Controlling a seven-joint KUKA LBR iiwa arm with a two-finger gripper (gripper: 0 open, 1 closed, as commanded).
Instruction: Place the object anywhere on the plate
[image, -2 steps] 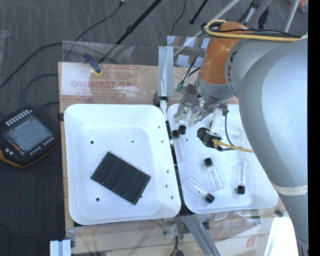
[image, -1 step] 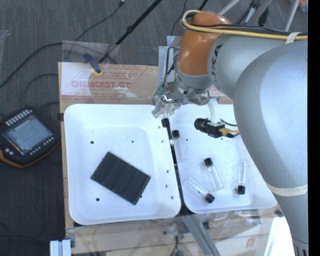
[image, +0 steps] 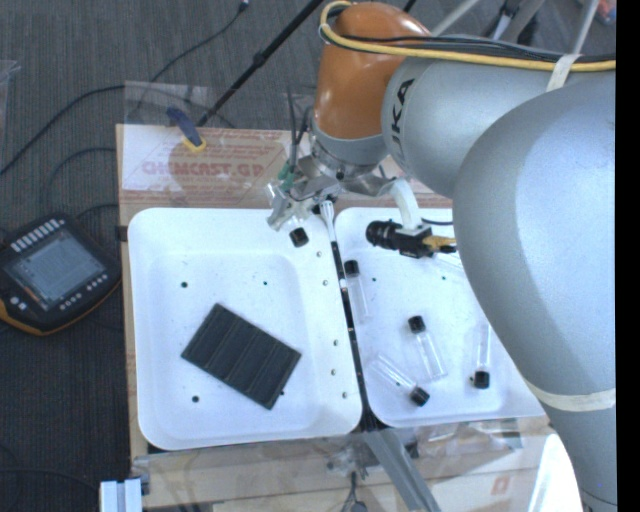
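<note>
The hand (image: 302, 212) hangs over the back edge of the left bin (image: 150, 320), close to the divider between the two bins. Just under it is a small black cap (image: 297, 237), the same kind as the caps on the clear vials (image: 424, 342) in the right bin (image: 455, 300). I judge that this cap belongs to a vial carried cap-down, and that this vial is the object to be placed. Its glass body is too faint against the white bin to make out. So I cannot tell whether the hand is clenched on it or released, nor whether the cap hangs in the air or rests on the bin floor.

The plate (image: 241, 356), a dark ribbed rectangle, lies flat and askew in the front half of the left bin, well apart from the hand and the cap. Nothing lies on it, so its whole face is free as a target, and the task allows any spot on it.

Four vials lie on their sides in the right bin, one close beside the divider and three nearer the front. That bin looks like the stock of objects, and the left bin the place to deliver them.

The step in hand looks like the carry. If the vial is held, the next move is forward over the plate, then down low before letting go, since a round vial dropped from height could roll off. The ribs may help to catch it.
</note>
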